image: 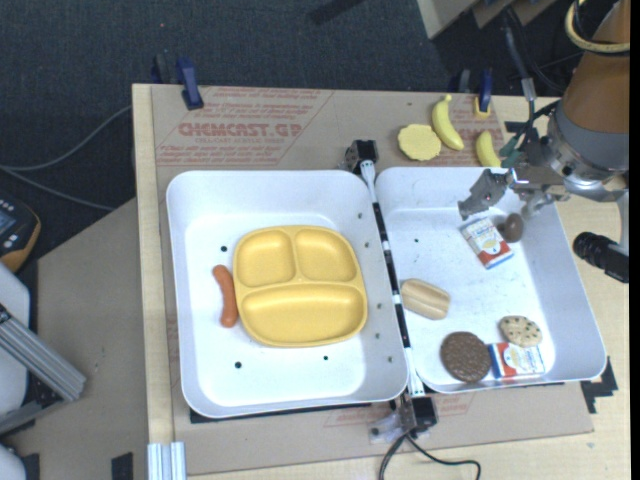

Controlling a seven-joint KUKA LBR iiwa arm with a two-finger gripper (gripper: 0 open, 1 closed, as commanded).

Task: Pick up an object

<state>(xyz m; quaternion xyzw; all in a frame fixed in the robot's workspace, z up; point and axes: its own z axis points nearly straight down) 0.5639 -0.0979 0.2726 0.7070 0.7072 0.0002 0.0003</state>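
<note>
Two claw (503,205) fingers spread wide above small carton (487,242), gripping nothing.

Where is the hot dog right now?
In the camera view, the hot dog lies in the left bin, on the bin floor just beside the left edge of the yellow divided tray.

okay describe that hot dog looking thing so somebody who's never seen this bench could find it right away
Start at the left white bin, the one holding the yellow divided tray. The hot dog lies on the bin floor just beside the tray's left edge. It is the only orange-red, sausage-shaped item there; the other toy foods sit in or behind the right bin.
</note>
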